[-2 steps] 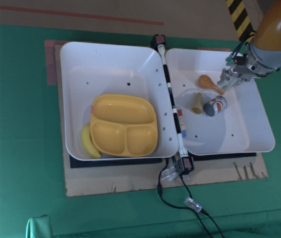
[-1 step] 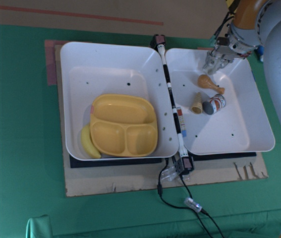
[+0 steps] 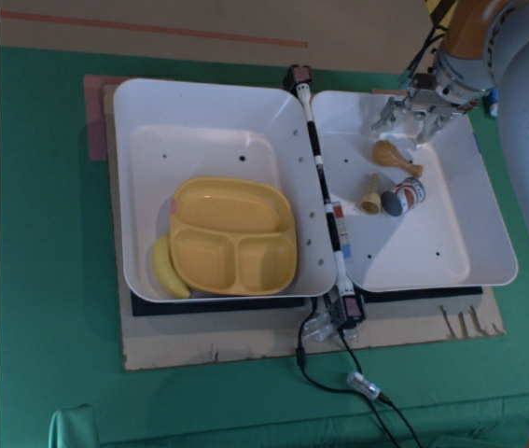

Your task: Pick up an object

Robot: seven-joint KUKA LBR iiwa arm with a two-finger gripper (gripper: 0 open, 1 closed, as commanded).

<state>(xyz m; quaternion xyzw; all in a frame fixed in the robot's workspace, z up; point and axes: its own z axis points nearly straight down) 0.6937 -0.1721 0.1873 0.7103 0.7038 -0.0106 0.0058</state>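
In the right bin (image 3: 451,250) lie three small things: a brown drumstick-shaped toy (image 3: 395,156), a tan cone (image 3: 370,195) and a small can (image 3: 403,197) lying on its side. My gripper (image 3: 408,124) hovers over the bin's far part, just above and behind the drumstick toy. Its fingers (image 3: 384,116) are spread apart with nothing between them.
The left bin (image 3: 152,119) holds a yellow divided tray (image 3: 234,236) with a banana (image 3: 166,267) tucked along its left side. A black-and-white bar (image 3: 322,180) runs along the seam between the bins. Cables (image 3: 357,381) trail off the bench's front edge.
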